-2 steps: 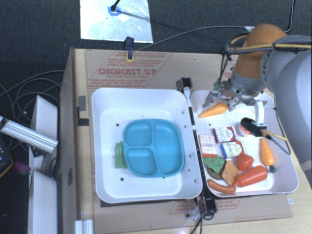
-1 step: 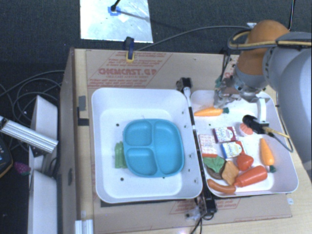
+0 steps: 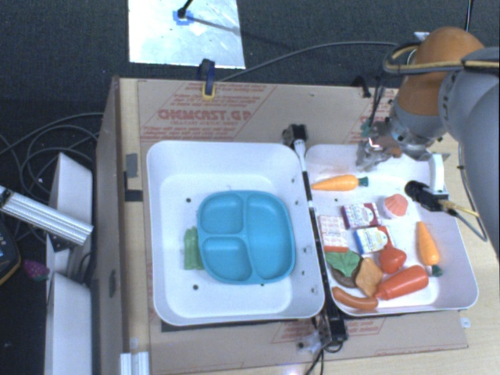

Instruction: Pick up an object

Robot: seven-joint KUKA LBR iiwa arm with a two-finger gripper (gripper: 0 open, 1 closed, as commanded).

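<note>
While we look from the near edge of the right bin (image 3: 467, 291), we count one sausage (image 3: 353, 299), one red pepper (image 3: 404, 281), and further back two carrots (image 3: 426, 243), the second carrot (image 3: 336, 183) lying alone at the far side, just beside the gripper (image 3: 370, 156). We judge this toy food light, stiff and a little slippery; the lone carrot is best taken across its thick middle. The left bin (image 3: 168, 209) holds one blue tray (image 3: 244, 237). Whether the gripper is wide or narrow, we cannot tell.
</note>
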